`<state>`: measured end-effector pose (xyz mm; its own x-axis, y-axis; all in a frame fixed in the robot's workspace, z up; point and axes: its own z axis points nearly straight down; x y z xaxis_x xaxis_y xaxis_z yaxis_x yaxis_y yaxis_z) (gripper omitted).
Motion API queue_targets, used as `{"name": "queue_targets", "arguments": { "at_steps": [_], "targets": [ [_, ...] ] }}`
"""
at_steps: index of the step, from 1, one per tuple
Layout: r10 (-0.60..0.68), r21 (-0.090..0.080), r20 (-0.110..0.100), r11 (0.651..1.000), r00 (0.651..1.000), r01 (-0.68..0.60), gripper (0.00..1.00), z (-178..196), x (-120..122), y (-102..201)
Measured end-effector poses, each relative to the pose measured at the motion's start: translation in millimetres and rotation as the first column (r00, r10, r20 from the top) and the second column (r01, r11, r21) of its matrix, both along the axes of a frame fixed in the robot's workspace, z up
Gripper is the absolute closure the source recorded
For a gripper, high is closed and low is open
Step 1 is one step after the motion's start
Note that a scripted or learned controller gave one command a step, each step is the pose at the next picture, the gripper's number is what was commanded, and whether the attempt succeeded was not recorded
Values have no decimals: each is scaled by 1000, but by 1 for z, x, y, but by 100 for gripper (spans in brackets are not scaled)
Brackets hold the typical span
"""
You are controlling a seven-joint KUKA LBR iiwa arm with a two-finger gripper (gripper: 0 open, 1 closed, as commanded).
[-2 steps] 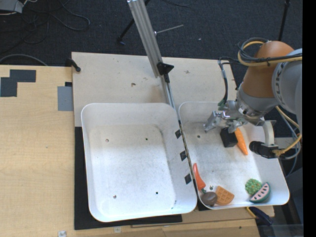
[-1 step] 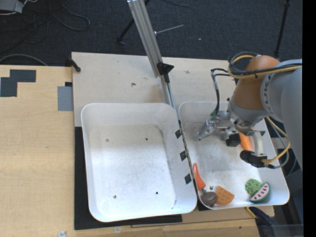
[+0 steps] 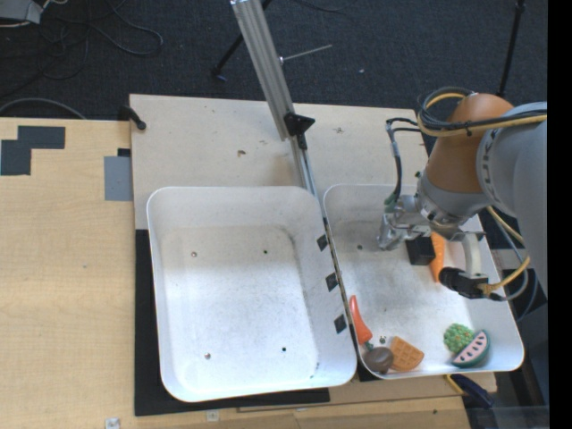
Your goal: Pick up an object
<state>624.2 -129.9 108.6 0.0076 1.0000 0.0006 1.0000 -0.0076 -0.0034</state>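
Note:
My gripper (image 3: 391,236) hangs low over the far-left part of the right bin (image 3: 429,304), above bare bin floor. Just to its right lie a black block (image 3: 418,249) and an orange stick-shaped piece (image 3: 436,257), partly under the arm. Along the bin's left wall rests a red-orange carrot-like toy (image 3: 359,319). At the near edge sit a brown lump (image 3: 380,358) and an orange cracker-like piece (image 3: 406,354). A green broccoli-like toy (image 3: 458,336) and a watermelon slice (image 3: 473,349) lie in the near right corner.
The left bin (image 3: 179,239) stands beside the right one, sharing a divider with black clips (image 3: 332,281). A slanted metal pole (image 3: 271,74) rises behind the bins. Cables loop around the arm's wrist (image 3: 465,164) at the right.

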Motion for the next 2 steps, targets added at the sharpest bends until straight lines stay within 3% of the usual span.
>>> {"name": "queue_targets", "arguments": {
  "at_steps": [2],
  "targets": [
    [-1,-2,8,1000,1000,2,100,105,-1,-13]
  ]
}}
